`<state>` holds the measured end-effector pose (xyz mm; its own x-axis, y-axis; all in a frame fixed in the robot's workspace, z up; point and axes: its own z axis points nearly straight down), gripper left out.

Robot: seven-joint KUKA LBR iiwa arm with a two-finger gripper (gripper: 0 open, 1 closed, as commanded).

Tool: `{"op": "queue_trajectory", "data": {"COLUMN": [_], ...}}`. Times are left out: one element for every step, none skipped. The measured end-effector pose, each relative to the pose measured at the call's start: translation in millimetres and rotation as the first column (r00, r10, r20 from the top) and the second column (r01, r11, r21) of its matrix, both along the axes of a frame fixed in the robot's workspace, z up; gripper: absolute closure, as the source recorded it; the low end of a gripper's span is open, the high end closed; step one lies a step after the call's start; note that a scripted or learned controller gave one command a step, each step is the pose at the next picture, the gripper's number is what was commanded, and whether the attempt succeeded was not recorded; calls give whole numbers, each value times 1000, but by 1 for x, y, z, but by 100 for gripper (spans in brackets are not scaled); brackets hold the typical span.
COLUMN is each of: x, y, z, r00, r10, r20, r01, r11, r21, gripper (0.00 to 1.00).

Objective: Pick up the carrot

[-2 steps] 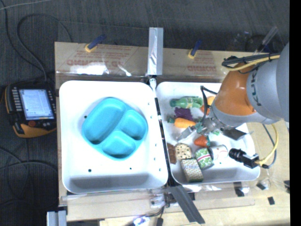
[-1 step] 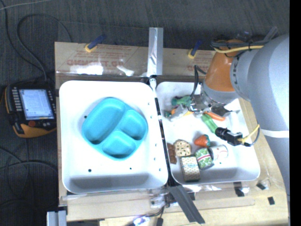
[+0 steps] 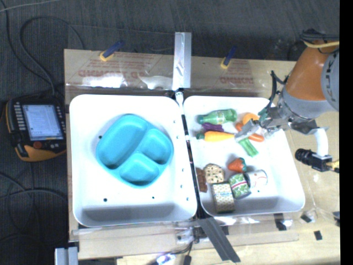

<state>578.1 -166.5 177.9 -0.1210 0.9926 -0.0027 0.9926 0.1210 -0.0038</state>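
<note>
Dark carpet under wooden bench; cables at left.

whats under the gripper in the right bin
Under the gripper lie an orange carrot and a green piece in the right bin. The gripper covers part of the carrot, so whether they touch is unclear.

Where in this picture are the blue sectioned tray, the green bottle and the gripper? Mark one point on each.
blue sectioned tray (image 3: 135, 148): camera view, on its middle ridge, left bin.
green bottle (image 3: 218, 116): camera view, on its body, right bin.
gripper (image 3: 248, 130): camera view, between its fingertips.
</note>
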Motion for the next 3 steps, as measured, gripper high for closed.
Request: {"op": "queue_trajectory", "data": {"x": [-38, 25, 81], "y": [-36, -55, -48], "z": [-6, -28, -82], "r00": [999, 1000, 998], "r10": [-37, -26, 67], "r20": [-1, 0, 2], "r01": [37, 26, -67], "r11": [999, 1000, 998], "r21": [1, 2, 10], "gripper": [0, 0, 0]}}
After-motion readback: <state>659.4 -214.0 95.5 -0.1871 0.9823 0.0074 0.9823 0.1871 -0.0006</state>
